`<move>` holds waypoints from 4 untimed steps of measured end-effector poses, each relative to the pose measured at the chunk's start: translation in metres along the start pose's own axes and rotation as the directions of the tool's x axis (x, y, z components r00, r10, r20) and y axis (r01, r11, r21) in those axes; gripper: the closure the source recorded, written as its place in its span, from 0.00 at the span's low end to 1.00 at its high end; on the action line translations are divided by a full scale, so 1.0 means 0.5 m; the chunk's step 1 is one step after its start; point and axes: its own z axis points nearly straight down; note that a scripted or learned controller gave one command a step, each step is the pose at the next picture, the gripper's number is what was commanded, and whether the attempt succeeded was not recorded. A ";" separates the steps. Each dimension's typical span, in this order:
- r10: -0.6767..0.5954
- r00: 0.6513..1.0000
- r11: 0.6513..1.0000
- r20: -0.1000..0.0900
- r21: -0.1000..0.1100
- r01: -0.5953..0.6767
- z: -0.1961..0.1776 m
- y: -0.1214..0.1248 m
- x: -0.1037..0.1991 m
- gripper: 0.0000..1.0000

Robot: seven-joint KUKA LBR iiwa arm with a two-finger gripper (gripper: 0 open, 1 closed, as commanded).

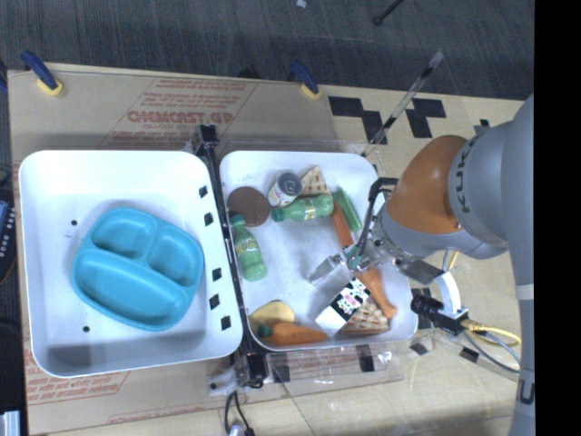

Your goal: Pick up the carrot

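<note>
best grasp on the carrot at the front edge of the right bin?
Take the carrot across its mid-body, coming straight down. It lies flat, roughly parallel to the right bin's front wall, with a yellowish piece touching its left end and a waffle wedge at its right. Probably set the pincer fingers front-to-back over its narrow width; the wall side looks tight.

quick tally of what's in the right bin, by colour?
Orange, carrots: 3
Green: 3, two bottles and a pod
Brown disc: 1
Grey can: 1
Tan wedges: 2
Yellowish lump: 1
Black-and-white carton: 1
Total: 12
</note>
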 end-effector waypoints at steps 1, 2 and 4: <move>-0.239 0.971 0.971 0.011 -0.005 0.239 -0.197 0.009 0.045 0.00; -0.096 0.995 0.995 0.003 0.000 0.096 -0.003 0.034 -0.014 0.00; -0.266 0.964 0.964 0.004 0.000 0.266 -0.197 -0.011 0.071 0.00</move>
